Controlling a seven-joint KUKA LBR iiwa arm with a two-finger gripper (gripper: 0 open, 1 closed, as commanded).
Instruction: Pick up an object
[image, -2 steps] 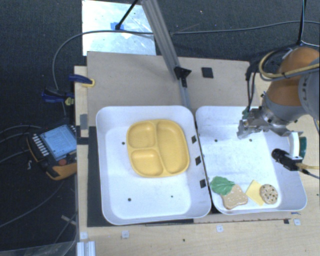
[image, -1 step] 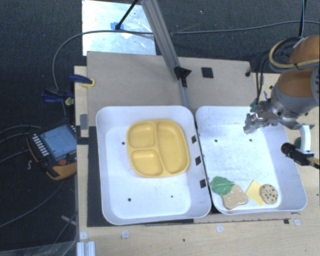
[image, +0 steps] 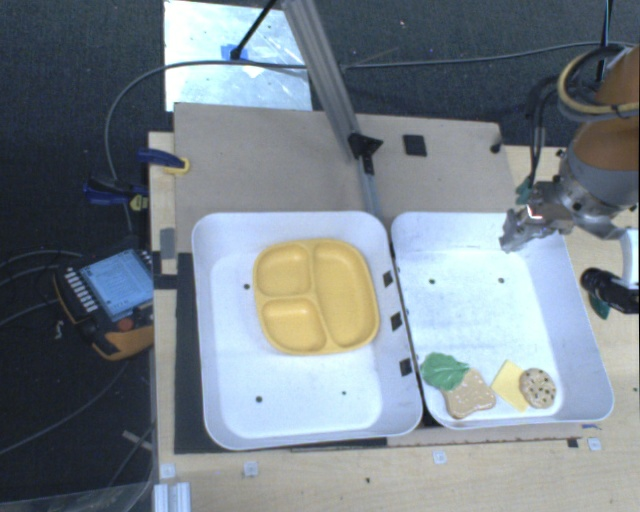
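Along the near edge of the right bin (image: 470, 300), four small pieces lie in a huddle; any one would serve as my object.

Item 1: green leaf-shaped piece (image: 443, 369), leftmost, close to the wall that divides the bins, its lower edge touching the toast.
Item 2: tan toast-shaped slice (image: 468, 395), between the leaf and the cheese.
Item 3: yellow cheese wedge (image: 510, 384), just beside the toast and tucked against the cookie.
Item 4: round speckled cookie (image: 538, 387), rightmost, near the bin's right wall.

My jaws (image: 520, 232): hanging over the far right corner of the same bin, well apart from all four pieces. Whether they stand open or closed I cannot tell at this size; nothing is seen in them.

Risks, as I judge them:
- The pieces look flat and thin, so a closing grip may slide over the top and come away with nothing.
- They crowd one another; coming down on one may nudge or drag its neighbour, or catch two at once.
- Leaf and cookie sit close to walls, so a fingertip could strike the bin's side before it seats.

Surroundings:
- Left bin (image: 225, 400), holding a yellow divided plate (image: 315, 295). Not in my path.
- Slanted metal pole (image: 330, 80) crossing the desk (image: 280, 160) beyond the bins.
- Handheld controller (image: 110, 300) with cables, off the desk's left side.

Nothing stands between me and the huddle; the bin floor across is bare.
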